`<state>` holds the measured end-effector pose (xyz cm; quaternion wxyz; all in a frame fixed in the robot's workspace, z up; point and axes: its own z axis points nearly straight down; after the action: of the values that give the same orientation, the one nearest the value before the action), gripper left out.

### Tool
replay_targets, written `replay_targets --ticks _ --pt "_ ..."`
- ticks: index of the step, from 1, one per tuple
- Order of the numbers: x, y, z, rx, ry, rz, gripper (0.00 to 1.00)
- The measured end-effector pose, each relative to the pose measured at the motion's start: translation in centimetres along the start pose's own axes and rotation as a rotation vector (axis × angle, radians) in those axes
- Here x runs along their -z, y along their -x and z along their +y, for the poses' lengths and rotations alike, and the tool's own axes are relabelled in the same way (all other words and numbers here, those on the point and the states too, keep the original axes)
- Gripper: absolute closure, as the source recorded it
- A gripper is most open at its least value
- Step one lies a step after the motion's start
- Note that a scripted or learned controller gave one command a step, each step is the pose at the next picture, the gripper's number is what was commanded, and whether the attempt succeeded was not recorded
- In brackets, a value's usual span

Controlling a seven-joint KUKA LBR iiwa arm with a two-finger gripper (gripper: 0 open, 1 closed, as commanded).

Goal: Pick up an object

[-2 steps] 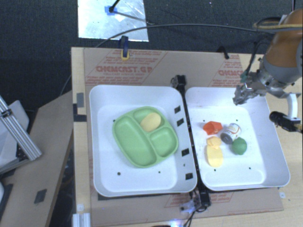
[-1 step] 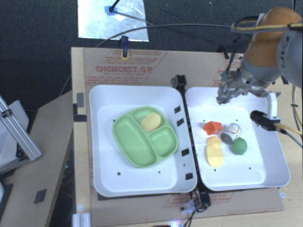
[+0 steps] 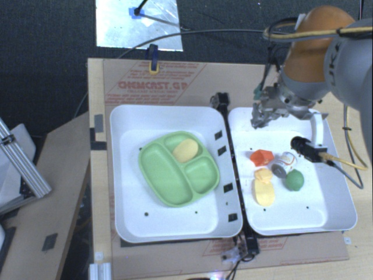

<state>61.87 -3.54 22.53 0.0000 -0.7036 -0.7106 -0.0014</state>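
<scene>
Fingers seen low over rear-left of right bin; open/shut state can't be told. Nothing seen gripped. Orange block, yellow toy, green ball lie in front, apart.

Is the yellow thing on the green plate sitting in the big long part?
No, the yellow thing lies in a small upper compartment of the green plate.

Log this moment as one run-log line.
gripper: over right bin, top-left, nothing seen held | right bin: orange piece, yellow piece, green ball | left bin: green tray
</scene>
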Motion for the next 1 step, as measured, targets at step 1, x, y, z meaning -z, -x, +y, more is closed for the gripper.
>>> replay_targets --ticks 1 --pt "-0.32 -5.51 -1.5 0.0 -0.003 0.0 1.0"
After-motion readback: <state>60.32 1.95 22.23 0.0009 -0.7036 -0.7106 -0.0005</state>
